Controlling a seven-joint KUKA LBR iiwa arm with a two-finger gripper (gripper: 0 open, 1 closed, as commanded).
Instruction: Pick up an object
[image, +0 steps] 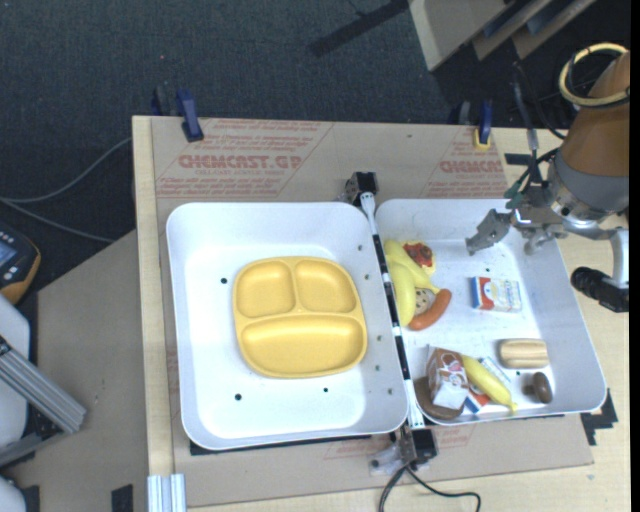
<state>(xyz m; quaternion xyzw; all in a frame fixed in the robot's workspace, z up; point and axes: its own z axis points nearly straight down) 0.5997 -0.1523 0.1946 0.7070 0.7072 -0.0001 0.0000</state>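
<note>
Camera view, claw (510, 228) above right bin (560, 330), yellow tray (298, 317) in left bin (200, 300)

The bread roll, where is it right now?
The bread roll lies in the right bin, near its right wall, below the small carton and above the brown ball.

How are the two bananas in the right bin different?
The banana by the divider is bigger and lies nearly straight up and down the picture, against the left wall of the right bin. The small banana near the front lies slanted and rests partly on a brown bowl. Both are yellow and lie loose, apart from the gripper.
</note>
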